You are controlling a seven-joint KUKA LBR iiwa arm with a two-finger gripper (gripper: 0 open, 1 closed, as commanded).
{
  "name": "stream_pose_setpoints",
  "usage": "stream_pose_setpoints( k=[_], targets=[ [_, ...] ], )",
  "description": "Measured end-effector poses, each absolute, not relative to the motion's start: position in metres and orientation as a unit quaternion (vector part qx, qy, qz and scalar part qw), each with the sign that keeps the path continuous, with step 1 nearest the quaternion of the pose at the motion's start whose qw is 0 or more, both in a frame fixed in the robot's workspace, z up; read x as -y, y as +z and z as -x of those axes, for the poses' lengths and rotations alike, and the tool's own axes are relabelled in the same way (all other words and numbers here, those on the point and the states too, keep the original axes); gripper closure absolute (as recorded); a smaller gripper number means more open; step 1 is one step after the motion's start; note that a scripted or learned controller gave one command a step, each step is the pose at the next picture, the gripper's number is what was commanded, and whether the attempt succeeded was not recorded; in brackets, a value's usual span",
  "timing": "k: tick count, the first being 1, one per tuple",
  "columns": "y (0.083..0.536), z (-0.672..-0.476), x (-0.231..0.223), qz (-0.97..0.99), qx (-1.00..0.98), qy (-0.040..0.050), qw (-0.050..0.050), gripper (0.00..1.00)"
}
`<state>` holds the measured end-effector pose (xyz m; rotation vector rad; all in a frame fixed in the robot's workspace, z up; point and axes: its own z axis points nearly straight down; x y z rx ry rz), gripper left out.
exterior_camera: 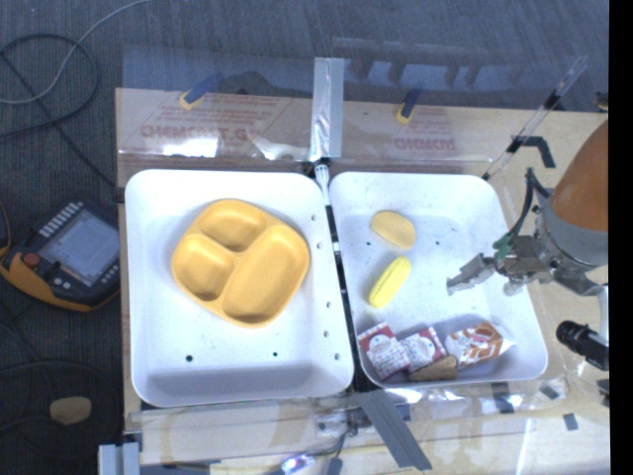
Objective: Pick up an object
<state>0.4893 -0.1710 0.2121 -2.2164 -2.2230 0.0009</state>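
My gripper (484,282) hangs over the right part of the right bin (435,188), open, with nothing between its fingers. To its left lie a yellow oblong piece (390,281) and a pale yellow rounded piece (393,229). Along the bin's front wall lie two red-and-white packets (401,349), a brown flat item (435,369) and a clear snack bag (476,342), which is just below the gripper. A yellow three-section plate (240,261) lies in the left bin (148,364).
A metal divider post (327,97) stands behind the seam between the bins. The arm's grey body with its orange band (588,196) overhangs the right bin's right rim. A pendant controller (71,255) lies on the floor at left.
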Motion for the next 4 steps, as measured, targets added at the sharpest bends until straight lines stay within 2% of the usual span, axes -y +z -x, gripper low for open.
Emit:
stream_pose_setpoints(
  k=[1, 2, 3, 4],
  targets=[
    [0.091, -0.544, 0.133, 0.682, 0.731, -0.0036, -0.007, 0.00],
    [0.090, -0.608, 0.125, 0.708, 0.706, -0.0031, -0.006, 0.00],
    [0.089, -0.643, 0.096, 0.728, 0.686, -0.0023, -0.005, 0.00],
    [0.213, -0.634, 0.117, 0.694, 0.720, 0.0011, -0.001, 0.00]
  ],
)
